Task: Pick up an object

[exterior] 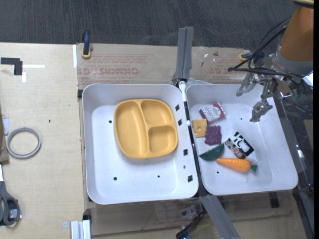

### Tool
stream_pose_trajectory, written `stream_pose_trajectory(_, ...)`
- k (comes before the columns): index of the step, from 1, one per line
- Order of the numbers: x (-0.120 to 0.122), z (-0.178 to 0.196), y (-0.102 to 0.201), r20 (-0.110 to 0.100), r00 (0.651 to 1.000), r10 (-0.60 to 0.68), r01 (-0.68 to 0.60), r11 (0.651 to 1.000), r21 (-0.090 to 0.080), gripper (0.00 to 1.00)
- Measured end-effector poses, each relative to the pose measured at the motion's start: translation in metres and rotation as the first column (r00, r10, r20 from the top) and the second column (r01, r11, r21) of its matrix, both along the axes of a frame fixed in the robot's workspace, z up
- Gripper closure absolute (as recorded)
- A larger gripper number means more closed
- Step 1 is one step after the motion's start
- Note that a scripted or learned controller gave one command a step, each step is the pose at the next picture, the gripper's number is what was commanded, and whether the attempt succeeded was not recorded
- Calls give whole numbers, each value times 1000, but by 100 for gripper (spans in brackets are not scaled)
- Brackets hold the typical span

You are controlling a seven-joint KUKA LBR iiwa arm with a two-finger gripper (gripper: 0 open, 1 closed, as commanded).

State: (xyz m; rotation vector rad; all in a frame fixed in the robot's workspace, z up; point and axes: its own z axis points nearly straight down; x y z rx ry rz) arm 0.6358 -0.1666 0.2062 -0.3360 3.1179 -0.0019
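Note:
My gripper (255, 99) hangs over the far right part of the right bin (279, 148), its two grey fingers spread apart with nothing between them. Below and left of it in that bin lie a red-and-white packet (213, 112), a yellow cheese-like block (199, 128), a purple piece (213, 134), a dark green piece (212, 153), a black-and-white packet (239, 145) and an orange carrot (235, 164). All of these rest on the bin floor, apart from the fingers.
The left bin (99, 173) holds a yellow divided plate (145, 128). A grey post (184, 54) rises between the bins at the back. A roll of tape (22, 142) and scissors (9, 209) lie on the bench at left.

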Motion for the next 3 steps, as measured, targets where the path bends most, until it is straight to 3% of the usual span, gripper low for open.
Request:
stream_pose_trajectory(1,-37,-107,52,-4,961,-276,276,961,1,0)
stream_pose_trajectory(2,4,-113,39,-3,792,-610,610,792,1,0)
stream_pose_trajectory(3,17,-76,71,-2,597,-802,802,597,2,0)
